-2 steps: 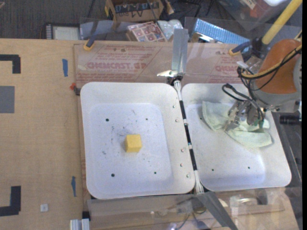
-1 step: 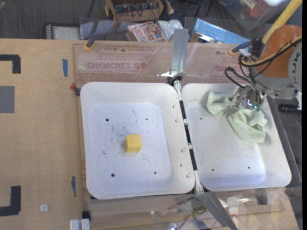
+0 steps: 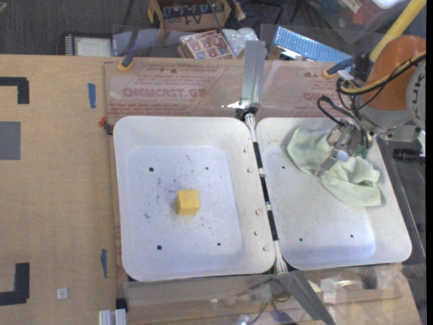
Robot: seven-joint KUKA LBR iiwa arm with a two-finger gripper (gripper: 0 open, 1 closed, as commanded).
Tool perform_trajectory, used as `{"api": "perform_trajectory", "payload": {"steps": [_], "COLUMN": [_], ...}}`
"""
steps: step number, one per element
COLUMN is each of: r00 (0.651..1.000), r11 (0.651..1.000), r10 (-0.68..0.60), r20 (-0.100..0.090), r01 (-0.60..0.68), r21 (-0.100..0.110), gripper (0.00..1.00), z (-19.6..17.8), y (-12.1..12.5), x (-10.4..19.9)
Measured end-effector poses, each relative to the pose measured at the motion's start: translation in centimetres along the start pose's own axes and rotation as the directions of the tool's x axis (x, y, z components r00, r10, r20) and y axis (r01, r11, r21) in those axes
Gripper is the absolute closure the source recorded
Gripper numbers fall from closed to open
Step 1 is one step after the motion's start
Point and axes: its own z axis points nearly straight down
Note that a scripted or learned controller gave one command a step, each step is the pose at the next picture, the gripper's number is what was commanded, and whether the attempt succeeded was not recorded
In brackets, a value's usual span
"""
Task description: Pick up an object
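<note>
The bench [image 3: 54, 181] was a pale wooden board with black marks and bits of blue tape along its left part. On it sat two shallow white bins side by side, touching along a narrow seam. The left bin [image 3: 135, 141] was speckled with dark flecks and held one thing, a small yellow cube [image 3: 189, 202] resting near its middle, well apart from every wall. The right bin [image 3: 379, 246] held a pale green cloth [image 3: 355, 178], crumpled in its upper right part and lying close to the far wall. The arm [image 3: 396, 80] reached in from the right, its orange band above the wrist, with black cables looping beside it. The gripper [image 3: 335, 158] hung over the cloth, its tips down against the folds; whether they pinched the fabric could not be told.
</note>
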Motion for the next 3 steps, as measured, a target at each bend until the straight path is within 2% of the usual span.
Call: {"api": "perform_trajectory", "payload": {"steps": [1,2,3], "r00": [1.000,0.974,0.983], "r11": [1.000,0.974,0.983], "r10": [0.000,0.225,0.185], "r20": [0.020,0.019,0.018], "r01": [0.000,-0.224,-0.185], "r21": [-0.004,-0.010,-0.006], "gripper": [1.00,1.00,1.00], "z": [-1.2,0.0,-4.7], "y": [0.1,-2.9,-2.5], "x": [-0.3,1.4,-1.5]}}
